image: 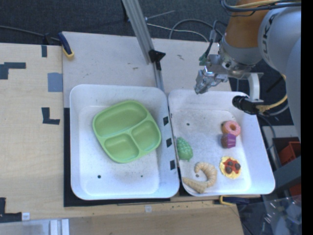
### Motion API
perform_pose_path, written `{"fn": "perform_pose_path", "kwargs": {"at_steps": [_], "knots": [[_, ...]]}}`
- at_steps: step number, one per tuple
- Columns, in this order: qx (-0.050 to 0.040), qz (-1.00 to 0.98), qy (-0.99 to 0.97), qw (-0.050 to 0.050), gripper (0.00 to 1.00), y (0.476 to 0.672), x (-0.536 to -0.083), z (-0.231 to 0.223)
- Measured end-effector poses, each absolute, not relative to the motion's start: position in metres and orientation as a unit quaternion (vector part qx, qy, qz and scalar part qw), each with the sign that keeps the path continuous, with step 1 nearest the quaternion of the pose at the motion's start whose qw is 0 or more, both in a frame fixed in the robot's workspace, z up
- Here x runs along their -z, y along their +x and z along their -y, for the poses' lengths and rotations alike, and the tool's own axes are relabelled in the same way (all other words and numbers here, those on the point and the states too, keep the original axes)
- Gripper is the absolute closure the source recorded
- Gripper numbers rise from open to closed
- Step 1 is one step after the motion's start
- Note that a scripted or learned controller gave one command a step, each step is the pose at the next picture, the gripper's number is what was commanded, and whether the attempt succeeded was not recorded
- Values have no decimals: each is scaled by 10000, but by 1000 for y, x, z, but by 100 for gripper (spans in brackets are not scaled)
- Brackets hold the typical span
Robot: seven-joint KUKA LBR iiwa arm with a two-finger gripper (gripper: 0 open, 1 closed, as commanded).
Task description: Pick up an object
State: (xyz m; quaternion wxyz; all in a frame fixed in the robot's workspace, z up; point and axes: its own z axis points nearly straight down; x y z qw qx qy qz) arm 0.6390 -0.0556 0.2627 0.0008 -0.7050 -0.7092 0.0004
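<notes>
My gripper (202,86) hangs over the far rim of the right bin (254,131), pointing down, with nothing seen between its fingers. In that bin lie a pink doughnut (231,128), a purple block (228,140) right below it, a small yellow tart with dark berries (231,167), a green leafy toy (184,149) near the left wall and a tan croissant-like piece (203,176) at the front. All of them rest well below and in front of the gripper.
The left bin (83,146) holds a green divided plate (126,130). A metal pole (142,28) slants down to the divider between the bins. Cables and a black fitting (244,103) lie by the right bin's far right corner.
</notes>
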Motion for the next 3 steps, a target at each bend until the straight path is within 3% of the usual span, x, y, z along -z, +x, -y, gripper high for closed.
{"fn": "perform_pose_path", "kwargs": {"at_steps": [2,3], "knots": [[-12,7093,-7049,17,100,646,-239,-46],[-6,7091,-7051,7,100,662,-223,-91]]}}
